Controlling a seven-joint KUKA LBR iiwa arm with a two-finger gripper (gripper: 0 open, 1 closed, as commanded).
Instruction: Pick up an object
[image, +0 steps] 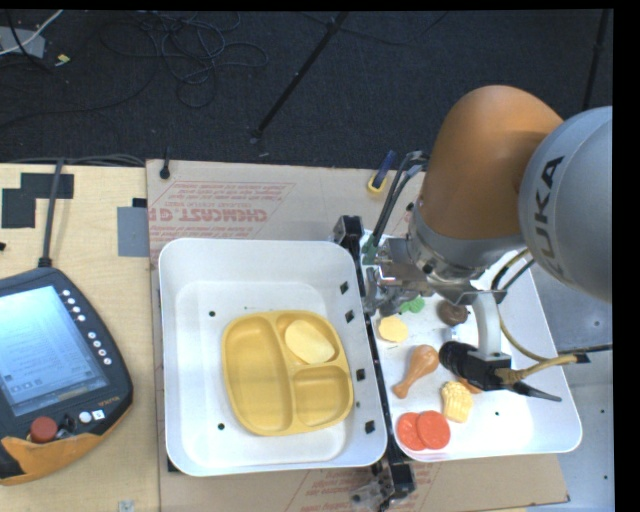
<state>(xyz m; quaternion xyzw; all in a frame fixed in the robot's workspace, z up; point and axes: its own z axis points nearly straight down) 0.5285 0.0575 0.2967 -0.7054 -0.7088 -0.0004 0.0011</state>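
Showing 2 bins (200, 270) (545, 425), 1 tray (250, 365), 1 drumstick (418, 368)

The right bin (545, 420) holds small toy foods lying close together: a tan drumstick (417, 368) lying aslant, a corn cob (457, 402), red tomato slices (424, 430) and a yellow round piece (392, 330) (a green bit (412, 305) is half hidden). In the left bin (200, 300), a yellow divided tray (262, 385) carries a pale disc (310, 342).

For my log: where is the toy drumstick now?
In the camera view, the drumstick lies in the right bin, below the yellow disc and above the red slices.
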